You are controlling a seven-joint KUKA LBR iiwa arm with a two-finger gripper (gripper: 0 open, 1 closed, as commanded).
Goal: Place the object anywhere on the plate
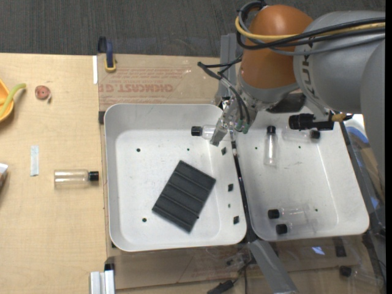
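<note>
Lying on its side on the wooden bench, a clear plastic bottle with a black cap (76,176) is seen left of the bins. A dark ribbed rectangular plate (184,196) rests in the left white bin (122,127). A small clear black-capped vial (207,131) is clasped between the gripper's (222,131) fingers above that bin's right rim.

Two white bins side by side on bench. Left bin (122,182): black ribbed plate (184,196) lying tilted near middle. Gripper (222,133) over left bin's upper right corner, beside divide; clear bottle (205,131) with black cap at fingertips, grasp unclear. Right bin (331,195): clear vial (270,146) upright-lying near top left, two black caps (277,221) near bottom. Left of bins on wood: another bottle (75,176), lying sideways.
</note>
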